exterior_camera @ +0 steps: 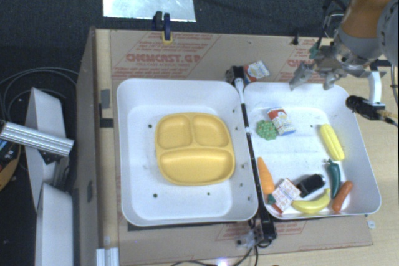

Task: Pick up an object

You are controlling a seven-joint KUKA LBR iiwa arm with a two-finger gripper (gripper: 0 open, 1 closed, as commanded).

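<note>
- Two shallow white bins sit side by side on the bench: the left bin (134,134) carries a yellow compartment tray (194,148), and the right bin (361,152) carries the loose items available for picking.
- Candidate objects lie spread across the right bin floor, mostly apart from one another, which leaves room for fingers to descend around a single item. A green broccoli piece (266,129) touches a small red-and-white can (280,121) near the bin's left wall; a yellow corn cob (331,141) lies alone toward the right wall.
- Along the near edge, an orange carrot (265,175), a small printed box (285,194), a black object (310,183), a banana (312,204), a green pepper (335,176) and a second orange piece (341,196) crowd together; isolating one there is judged harder.
- The gripper (315,76) hangs above the far rim of the right bin, clear of all items. Its fingers (298,79) stand apart with nothing between them, a posture suited to approach.
- Nothing is lifted; the pick is judged not yet begun.
- A small packet (256,70) rests outside the bins on the cardboard sheet (174,56).
</note>
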